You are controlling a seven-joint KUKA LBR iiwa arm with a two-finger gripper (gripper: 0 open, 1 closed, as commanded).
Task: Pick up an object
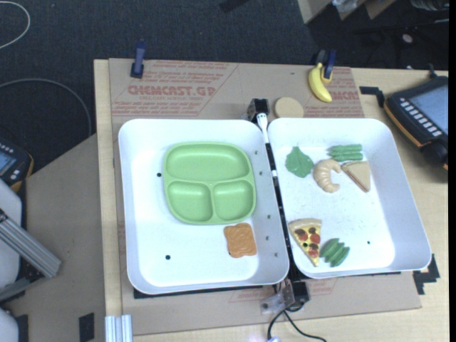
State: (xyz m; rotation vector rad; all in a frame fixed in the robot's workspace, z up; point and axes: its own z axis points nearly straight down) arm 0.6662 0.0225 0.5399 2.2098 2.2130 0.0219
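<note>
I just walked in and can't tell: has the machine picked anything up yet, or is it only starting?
Nothing looks done yet. The toast lies by the green tray in the left bin; the croissant, pizza slice and green pieces lie flat in the right bin. Nothing is being held, so the whole pick remains.

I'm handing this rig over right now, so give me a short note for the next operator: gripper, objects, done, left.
Left bin: green tray, with a toast piece beside it.
Right bin: leaf, croissant, green beans, sandwich wedge, pizza slice, pea pods.
Banana and a round disc lie on the bench behind the bins.
Done: nothing picked yet.
Left: pick one object.
</note>
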